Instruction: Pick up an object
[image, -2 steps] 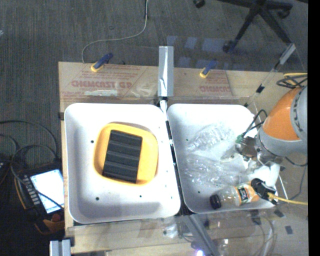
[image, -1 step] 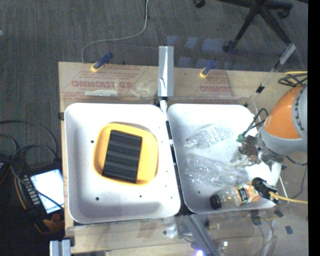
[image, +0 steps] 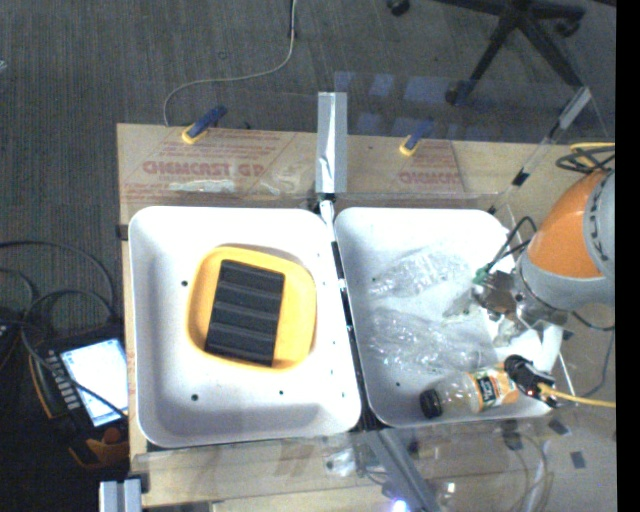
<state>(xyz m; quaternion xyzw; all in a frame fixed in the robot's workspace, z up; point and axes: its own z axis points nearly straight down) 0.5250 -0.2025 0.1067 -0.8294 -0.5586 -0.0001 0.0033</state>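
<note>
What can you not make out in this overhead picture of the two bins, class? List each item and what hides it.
1. The gripper: the arm's own wrist covers it, so its state is unclear.
2. The bottle label: too small to read.
3. The clear plastic in the right bin: crumpled and see-through, so its outline and count are uncertain.
4. The yellow and black block in the left bin: what it is cannot be told.

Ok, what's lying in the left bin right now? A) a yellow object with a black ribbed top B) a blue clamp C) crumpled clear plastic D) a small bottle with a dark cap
A: the left bin holds the yellow object with a black ribbed top; the bottle and clear plastic lie in the right bin.
</note>
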